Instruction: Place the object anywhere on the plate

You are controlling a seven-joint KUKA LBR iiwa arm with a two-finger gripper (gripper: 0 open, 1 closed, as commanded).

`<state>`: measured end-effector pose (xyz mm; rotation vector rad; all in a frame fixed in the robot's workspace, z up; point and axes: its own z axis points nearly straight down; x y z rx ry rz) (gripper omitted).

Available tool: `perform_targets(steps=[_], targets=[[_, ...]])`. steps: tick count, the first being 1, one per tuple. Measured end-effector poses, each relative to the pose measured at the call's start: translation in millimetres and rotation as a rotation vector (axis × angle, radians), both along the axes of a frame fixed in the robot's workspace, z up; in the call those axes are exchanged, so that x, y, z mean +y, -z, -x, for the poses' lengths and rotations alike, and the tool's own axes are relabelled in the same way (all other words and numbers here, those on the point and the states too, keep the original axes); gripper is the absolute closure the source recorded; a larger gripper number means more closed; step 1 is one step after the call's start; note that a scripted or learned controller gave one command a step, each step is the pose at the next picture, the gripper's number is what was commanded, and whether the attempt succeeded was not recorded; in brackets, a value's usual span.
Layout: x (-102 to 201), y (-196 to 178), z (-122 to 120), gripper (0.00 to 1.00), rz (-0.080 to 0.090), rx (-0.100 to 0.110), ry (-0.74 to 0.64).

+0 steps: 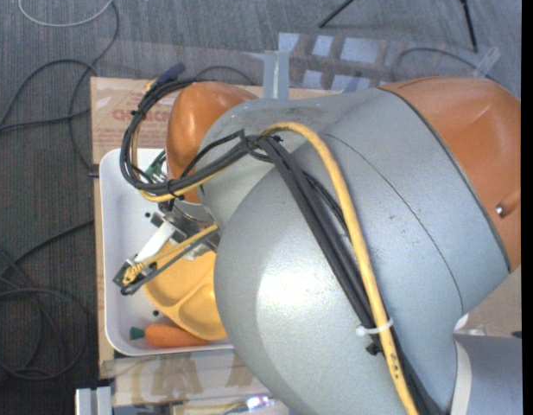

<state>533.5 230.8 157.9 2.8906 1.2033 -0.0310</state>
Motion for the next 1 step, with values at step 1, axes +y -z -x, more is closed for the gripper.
perform_targets(steps=[1], targets=[[-1.1,-6.1,1.8,1.00,0.008,0.008,-0.020]])
